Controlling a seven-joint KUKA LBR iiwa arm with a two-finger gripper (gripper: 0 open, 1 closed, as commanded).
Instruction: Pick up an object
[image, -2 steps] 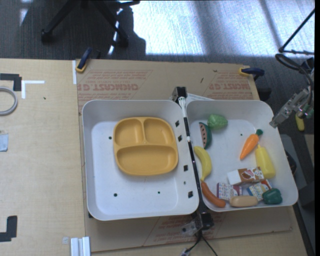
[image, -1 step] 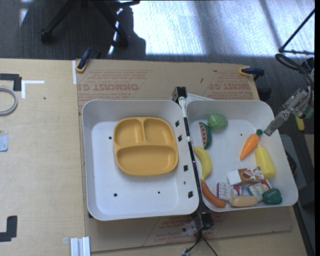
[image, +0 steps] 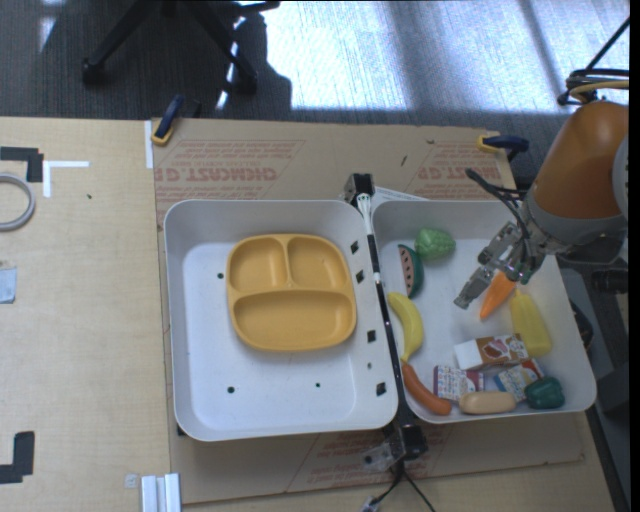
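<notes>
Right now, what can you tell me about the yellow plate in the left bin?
The plate is a yellow-orange tray with rounded corners that looks like smooth plastic. Raised ridges split it into three compartments: two smaller ones at the far side and one wide one nearer the camera. It lies flat, right side up, on the floor of the left bin, toward its far half and apart from the walls. The gripper is over the other bin.

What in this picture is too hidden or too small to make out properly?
- The gripper: in the camera view the arm's own wrist covers much of it, so its grip on the carrot stays unclear.
- The small packets in the right bin: their print is too small to read.
- The dark green item: partly tucked behind the packets, shape uncertain.
- The ring on the bench: cut off by the left edge.
</notes>
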